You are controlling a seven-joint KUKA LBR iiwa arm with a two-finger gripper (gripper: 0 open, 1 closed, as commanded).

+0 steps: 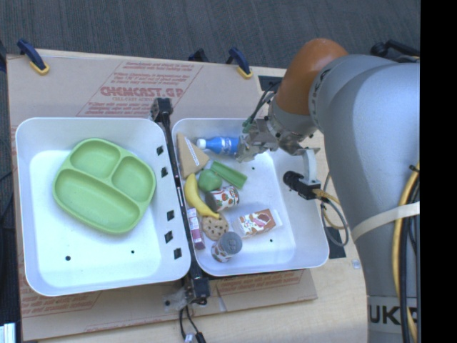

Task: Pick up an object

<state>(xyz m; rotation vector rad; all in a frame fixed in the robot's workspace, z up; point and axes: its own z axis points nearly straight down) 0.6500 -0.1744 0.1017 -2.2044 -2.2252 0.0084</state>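
From above, two white bins sit side by side on the bench. The left bin (pixel 36 263) holds a green divided plate (pixel 105 185), lying flat toward its upper half. The right bin (pixel 303 245) carries the clutter, mostly packed against its left wall: a wedge that looks like cheese (pixel 190 155) near the top, a green block (pixel 228 174) beside a rounder green piece (pixel 209 181), a banana (pixel 197 198) running down along the wall, a small printed can (pixel 227 197) touching it, a cookie (pixel 213 226), a tin lying on its side (pixel 228 245), and a red-and-white packet (pixel 256 221) a little apart to the right.

The grey arm comes in from the right, its orange band above the wrist. The gripper (pixel 248 148) hangs low at the bin's upper edge, right at the cap end of a blue-and-white bottle (pixel 220 145) lying on its side. The wrist crowds that spot, so whether the hand is open or closed I cannot tell.
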